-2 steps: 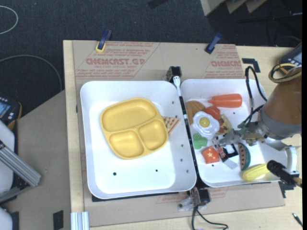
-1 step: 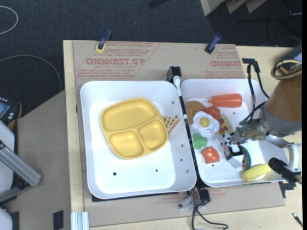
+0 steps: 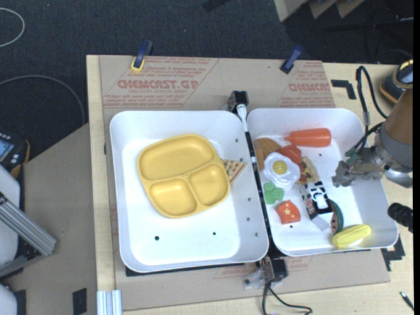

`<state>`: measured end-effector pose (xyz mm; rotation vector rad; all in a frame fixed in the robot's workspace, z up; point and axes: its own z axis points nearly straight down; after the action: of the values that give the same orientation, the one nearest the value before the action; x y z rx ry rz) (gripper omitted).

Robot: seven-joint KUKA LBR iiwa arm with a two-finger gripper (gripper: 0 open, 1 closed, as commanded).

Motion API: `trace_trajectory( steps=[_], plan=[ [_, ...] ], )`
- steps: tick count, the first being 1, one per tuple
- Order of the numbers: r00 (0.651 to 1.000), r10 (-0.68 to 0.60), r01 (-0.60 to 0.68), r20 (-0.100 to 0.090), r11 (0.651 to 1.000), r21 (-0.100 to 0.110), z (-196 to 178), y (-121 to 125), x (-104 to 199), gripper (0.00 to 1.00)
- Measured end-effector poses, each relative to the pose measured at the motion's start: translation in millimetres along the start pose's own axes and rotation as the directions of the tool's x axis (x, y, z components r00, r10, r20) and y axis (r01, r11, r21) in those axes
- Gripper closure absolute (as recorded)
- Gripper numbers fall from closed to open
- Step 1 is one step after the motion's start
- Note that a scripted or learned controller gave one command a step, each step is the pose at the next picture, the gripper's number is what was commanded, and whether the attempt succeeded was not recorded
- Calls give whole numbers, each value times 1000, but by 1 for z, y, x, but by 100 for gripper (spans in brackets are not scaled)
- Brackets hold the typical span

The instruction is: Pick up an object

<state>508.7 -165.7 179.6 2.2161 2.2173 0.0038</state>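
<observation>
My gripper (image 3: 342,176) hovers at the right bin's (image 3: 348,125) three o'clock, finger state unclear; next I descend toward the toy food (image 3: 289,176).

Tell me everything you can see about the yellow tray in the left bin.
The yellow tray is a divided plate that looks like smooth moulded plastic, with rounded corners and three compartments: one large across the top and two smaller ones below. It lies flat and right side up, turned at a slight angle, in the upper middle of the left bin. Nothing sits in its compartments. A small waffle piece lies against its right edge, between it and the bin's wall.
</observation>
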Motion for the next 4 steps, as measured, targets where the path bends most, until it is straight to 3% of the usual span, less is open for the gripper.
trace_trajectory(
  steps=[1, 2, 4],
  plan=[
    [1000, -1, 1, 0, 1000, -2, -49, 2, 0, 100],
    [1000, -4, 5, -6, 1000, 9, -40, -4, 50, 100],
    [1000, -5, 5, -6, 1000, 10, -39, 1, 140, 100]
  ],
)
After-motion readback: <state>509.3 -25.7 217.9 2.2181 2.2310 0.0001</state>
